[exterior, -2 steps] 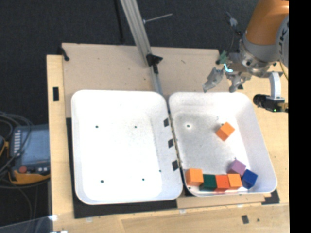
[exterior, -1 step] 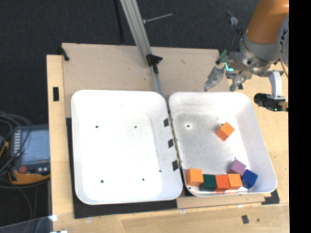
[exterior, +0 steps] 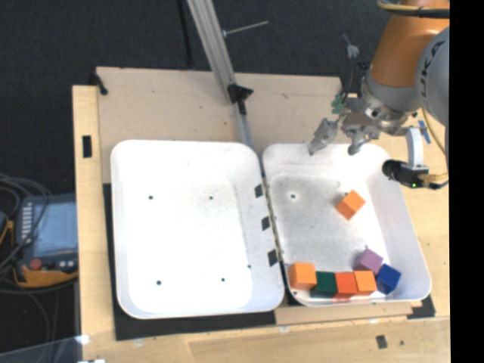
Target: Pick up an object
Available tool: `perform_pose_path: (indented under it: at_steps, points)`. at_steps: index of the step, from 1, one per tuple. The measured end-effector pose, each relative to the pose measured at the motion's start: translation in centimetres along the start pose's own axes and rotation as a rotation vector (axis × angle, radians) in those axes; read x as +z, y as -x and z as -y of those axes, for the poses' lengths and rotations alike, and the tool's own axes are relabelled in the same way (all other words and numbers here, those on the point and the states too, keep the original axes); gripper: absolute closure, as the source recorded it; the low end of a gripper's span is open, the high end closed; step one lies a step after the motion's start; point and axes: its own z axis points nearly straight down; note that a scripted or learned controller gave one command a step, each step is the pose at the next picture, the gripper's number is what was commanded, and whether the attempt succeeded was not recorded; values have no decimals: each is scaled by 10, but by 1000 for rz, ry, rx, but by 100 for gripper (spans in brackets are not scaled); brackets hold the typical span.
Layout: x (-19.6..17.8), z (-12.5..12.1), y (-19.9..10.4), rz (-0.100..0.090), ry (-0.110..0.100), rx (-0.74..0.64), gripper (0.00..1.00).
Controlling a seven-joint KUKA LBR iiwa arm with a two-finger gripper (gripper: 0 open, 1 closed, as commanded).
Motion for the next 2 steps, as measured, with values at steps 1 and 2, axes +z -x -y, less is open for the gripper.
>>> perform_pose_path:
  at_steps: [1,2]
  points:
    - [54,-9,2,0,-1,0,0]
    - [99,-9,11,1,1,2,0]
